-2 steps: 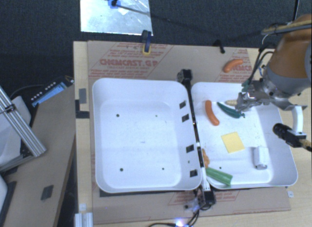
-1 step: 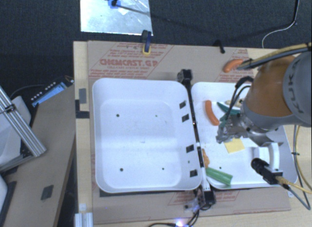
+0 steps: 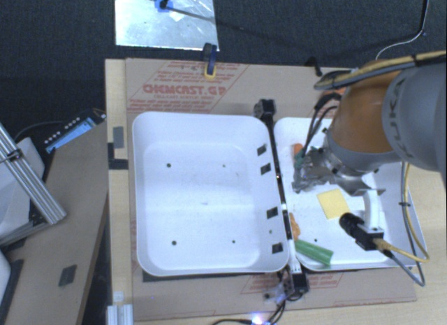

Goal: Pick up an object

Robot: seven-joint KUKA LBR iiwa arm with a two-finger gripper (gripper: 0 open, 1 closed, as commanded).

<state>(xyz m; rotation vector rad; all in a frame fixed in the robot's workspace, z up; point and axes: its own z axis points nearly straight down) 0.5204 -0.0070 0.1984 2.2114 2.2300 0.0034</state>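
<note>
The arm comes in from the right and hangs over the right bin [image 3: 391, 261], its orange-banded wrist covering much of the far half, so the gripper [image 3: 305, 173] sits low near that bin's left wall, where the loose objects lie. Whether it is spread or pressed together I cannot tell; the metal parts blur together from above, and nothing can be seen pinched in it. Just to its right lies a yellow square piece [image 3: 333, 203], flat on the bin floor, and nearer the camera a green block [image 3: 313, 251] rests by the near-left corner. A small orange item [image 3: 297, 150] peeks out at the far side of the gripper. The left bin [image 3: 202, 191] sits alongside, likely as the drop place.
</note>
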